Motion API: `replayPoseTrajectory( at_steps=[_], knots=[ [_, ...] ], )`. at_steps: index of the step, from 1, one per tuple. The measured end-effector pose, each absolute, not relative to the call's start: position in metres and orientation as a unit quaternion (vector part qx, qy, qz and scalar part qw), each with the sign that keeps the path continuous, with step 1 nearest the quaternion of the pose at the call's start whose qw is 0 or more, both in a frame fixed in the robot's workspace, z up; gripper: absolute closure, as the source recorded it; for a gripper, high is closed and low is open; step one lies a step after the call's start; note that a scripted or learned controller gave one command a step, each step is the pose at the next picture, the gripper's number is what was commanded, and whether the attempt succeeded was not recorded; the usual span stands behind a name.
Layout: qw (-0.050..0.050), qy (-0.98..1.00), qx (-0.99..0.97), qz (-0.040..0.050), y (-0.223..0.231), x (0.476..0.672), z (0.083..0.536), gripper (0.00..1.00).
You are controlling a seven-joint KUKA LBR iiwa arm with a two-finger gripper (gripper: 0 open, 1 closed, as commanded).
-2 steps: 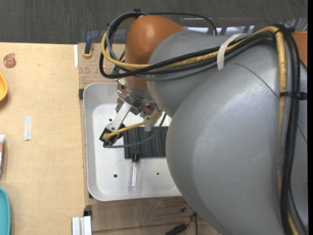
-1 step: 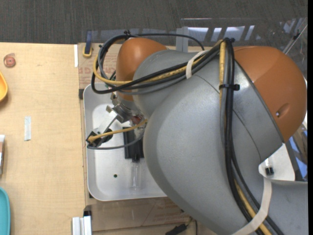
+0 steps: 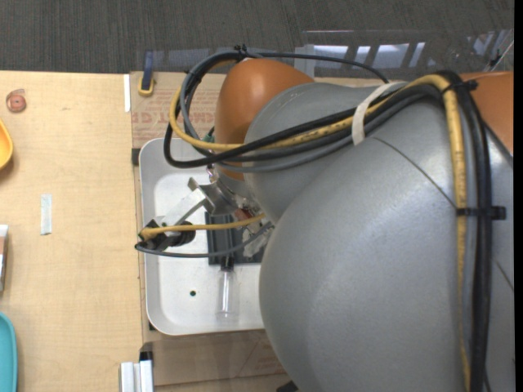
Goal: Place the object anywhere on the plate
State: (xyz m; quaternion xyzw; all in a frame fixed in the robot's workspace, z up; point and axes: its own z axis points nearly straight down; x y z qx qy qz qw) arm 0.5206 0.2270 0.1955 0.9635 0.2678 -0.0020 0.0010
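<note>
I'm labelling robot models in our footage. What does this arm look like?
A bulky, rounded grey arm with an orange band above the wrist. Black and yellow cables run along it, tied with a white strap, and loop toward the dark metal gripper.

Even, bright overhead light, soft sheen on the large grey rounded metal arm housing (image 3: 384,251), faint shadows in the shallow white plastic bin (image 3: 167,300), slightly soft focus, mild grain

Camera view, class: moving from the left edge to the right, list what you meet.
Orange item at the edge → small pink disc → pale strip on the wooden bench → white bin → clear tube in the bin → grey arm.
</note>
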Motion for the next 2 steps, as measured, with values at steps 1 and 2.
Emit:
replayPoseTrajectory(
  at_steps=[1,2],
  knots=[
    [0.001,0.191,0.982,-0.0014,0.2264,0.5903,0.1167,0.00],
    [0.002,0.189,0.982,-0.0024,0.2234,0.5909,0.1258,1.00]
  ],
)
